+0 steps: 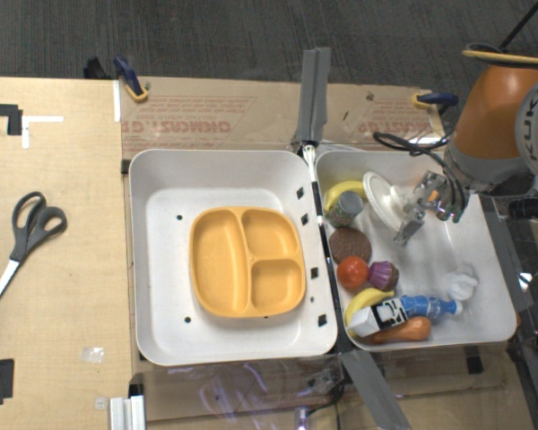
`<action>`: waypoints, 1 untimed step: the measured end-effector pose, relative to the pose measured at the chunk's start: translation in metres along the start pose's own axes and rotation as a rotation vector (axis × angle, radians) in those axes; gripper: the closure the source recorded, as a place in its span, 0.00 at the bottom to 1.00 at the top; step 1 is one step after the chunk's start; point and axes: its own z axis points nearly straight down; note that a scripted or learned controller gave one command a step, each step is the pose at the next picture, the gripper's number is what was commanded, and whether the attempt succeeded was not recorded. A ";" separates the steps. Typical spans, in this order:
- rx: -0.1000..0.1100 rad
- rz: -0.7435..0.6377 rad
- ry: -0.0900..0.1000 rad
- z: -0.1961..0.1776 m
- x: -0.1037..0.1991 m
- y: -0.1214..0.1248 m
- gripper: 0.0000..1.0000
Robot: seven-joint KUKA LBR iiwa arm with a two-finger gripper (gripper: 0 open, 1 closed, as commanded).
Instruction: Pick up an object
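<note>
Jaws (412, 225) over the right bin (495, 276), pointing down-left beside a white plate (382, 197); spread or pressed together, cannot tell.

Reaching in from the right on a grey arm (498, 124) with an orange band. Plate tilted just left of the fingertips, touching or apart unclear. Left of the plate, by the bin's left wall: yellow banana (340, 189), grey-green can (345, 208), brown round disc (350, 243). Below these: red tomato (352, 271), purple piece (383, 275), second banana (366, 303), blue-capped bottle (414, 309), orange carrot (402, 331). White crumpled lump (463, 286) toward the bin's right wall. Left bin (152, 267) with an orange divided tray (248, 262). Scissors (27, 231) on the table (54, 330), well left of the bins.
</note>
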 end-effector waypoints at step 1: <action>-0.024 0.278 -0.028 0.010 -0.040 -0.020 1.00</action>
